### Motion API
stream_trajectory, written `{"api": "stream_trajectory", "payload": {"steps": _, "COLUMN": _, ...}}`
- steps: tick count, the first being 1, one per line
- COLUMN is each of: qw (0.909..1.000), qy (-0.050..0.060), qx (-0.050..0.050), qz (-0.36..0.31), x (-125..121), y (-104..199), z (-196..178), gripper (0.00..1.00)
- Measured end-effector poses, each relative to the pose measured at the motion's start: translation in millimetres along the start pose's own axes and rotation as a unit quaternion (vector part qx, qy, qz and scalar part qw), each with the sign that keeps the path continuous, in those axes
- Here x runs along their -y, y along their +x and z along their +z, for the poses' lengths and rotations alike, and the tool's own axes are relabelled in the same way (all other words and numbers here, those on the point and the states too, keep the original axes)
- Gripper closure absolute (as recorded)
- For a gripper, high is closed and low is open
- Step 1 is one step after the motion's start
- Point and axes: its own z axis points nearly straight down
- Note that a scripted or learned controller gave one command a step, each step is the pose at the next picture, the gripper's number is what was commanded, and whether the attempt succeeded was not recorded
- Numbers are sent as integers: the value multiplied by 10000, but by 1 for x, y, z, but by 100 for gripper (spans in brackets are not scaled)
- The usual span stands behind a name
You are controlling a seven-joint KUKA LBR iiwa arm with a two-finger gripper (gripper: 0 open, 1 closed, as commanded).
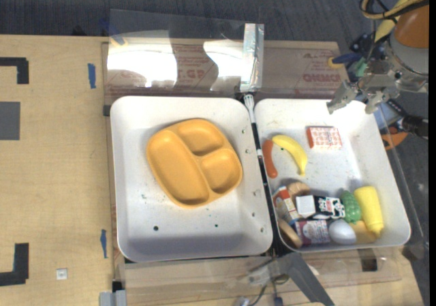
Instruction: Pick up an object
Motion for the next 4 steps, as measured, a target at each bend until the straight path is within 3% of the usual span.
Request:
{"api": "stream_trajectory", "payload": {"steps": 1, "qw": 9999, "qy": -17, "qx": 17, "qz": -130, "x": -37, "y": -56, "z": -20, "gripper": 0}}
{"api": "stream_trajectory", "payload": {"steps": 2, "qw": 9886, "qy": 11, "qx": -3, "qz": 1506, "x": -19, "y": 0, "z": 7, "gripper": 0}}
{"api": "stream_trajectory", "payload": {"steps": 3, "qw": 9783, "qy": 14, "qx": -8, "qz": 2072, "x": 15, "y": 63, "z": 23, "gripper": 0}}
{"api": "stream_trajectory", "payload": {"steps": 4, "qw": 9305, "qy": 38, "qx": 3, "qz": 3663, "x": 88, "y": 94, "z": 68, "gripper": 0}}
